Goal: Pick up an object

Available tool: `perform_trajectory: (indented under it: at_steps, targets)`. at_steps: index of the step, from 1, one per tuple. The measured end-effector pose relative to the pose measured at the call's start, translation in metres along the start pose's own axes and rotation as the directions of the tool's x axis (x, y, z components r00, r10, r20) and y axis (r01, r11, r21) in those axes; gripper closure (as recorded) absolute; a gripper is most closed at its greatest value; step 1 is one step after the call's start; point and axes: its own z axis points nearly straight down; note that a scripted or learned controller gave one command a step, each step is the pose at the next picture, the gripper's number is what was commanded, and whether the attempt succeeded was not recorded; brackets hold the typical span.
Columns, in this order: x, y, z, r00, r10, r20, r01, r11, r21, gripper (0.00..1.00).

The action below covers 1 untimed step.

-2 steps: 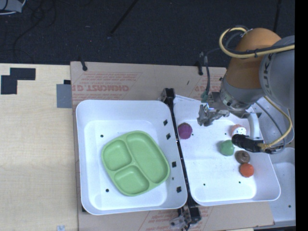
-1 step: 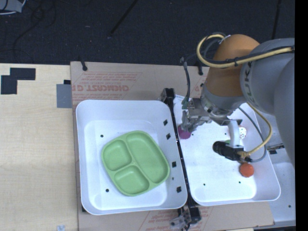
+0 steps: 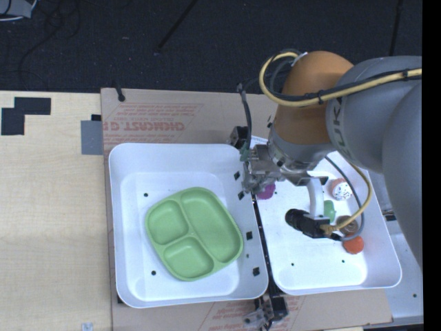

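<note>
Camera view looks down on the bench (image 3: 48, 219), and you can see the two white bins side by side on a sheet of printed cardboard (image 3: 158, 119). The arm (image 3: 375, 116) comes in from the right, its orange band (image 3: 313, 81) above the far edge of the right bin (image 3: 310, 278). The gripper (image 3: 256, 178) hangs low at the right bin's left edge, right by the wall it shares with the left bin (image 3: 131, 185) and towards the far corner.

You cannot tell from this angle how far the gripper is open, nor whether it has hold of anything, because the wrist covers most of it.

A small purple object (image 3: 266, 191) lies just beside the gripper on the right bin's floor, close to the left edge, partly hidden under the metal parts. You cannot tell whether the two touch.

Look at the right side of the same bin for the other pieces. A white object with dark spots (image 3: 342, 191) sits near the right edge, about halfway along it. An orange ball (image 3: 353, 245) lies nearer the front right corner, well apart from the purple object.

The left bin holds a green plate (image 3: 194, 233) with three compartments. It lies flat, turned at a slant, and reaches towards the front right corner of that bin.
</note>
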Motion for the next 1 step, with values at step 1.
perform_trajectory:
  at_steps: [1]
  targets:
    - [0.0517, -0.0056, -0.003, 1.0, 0.001, 0.002, -0.001, 1.0, -0.001, 1.0]
